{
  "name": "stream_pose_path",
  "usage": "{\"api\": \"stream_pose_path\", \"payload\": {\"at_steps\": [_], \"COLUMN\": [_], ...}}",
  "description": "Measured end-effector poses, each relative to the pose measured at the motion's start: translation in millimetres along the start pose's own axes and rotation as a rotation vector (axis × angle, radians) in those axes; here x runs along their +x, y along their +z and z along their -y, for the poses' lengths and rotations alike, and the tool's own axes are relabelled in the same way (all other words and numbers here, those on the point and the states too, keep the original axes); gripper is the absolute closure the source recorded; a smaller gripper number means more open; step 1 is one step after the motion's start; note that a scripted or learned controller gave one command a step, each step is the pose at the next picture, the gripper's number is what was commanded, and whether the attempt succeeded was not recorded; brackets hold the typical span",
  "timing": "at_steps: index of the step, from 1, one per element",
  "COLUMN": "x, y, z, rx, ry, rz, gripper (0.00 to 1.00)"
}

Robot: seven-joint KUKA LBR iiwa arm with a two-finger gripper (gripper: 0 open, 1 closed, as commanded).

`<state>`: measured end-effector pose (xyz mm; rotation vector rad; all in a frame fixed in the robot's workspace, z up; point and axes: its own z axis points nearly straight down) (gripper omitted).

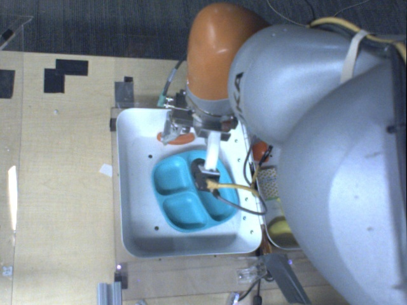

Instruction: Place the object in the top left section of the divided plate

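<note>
Grey arm (305, 138) over blue divided plate (184, 205), orange object (184, 138) lengthwise left-right, half hidden, grip unclear.

Robotics lab: grey-orange arm (318, 138) over plywood bench (57, 202), white bin (127, 189), black marker patches (63, 75), carpet (95, 11).
</note>
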<state>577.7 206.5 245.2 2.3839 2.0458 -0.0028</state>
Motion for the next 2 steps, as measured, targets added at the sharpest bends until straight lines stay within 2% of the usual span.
{"api": "stream_pose_path", "payload": {"at_steps": [2], "x": [0.0], "y": [0.0], "z": [0.0], "rx": [0.000], "ry": [0.000], "rz": [0.000], "gripper": [0.00]}}
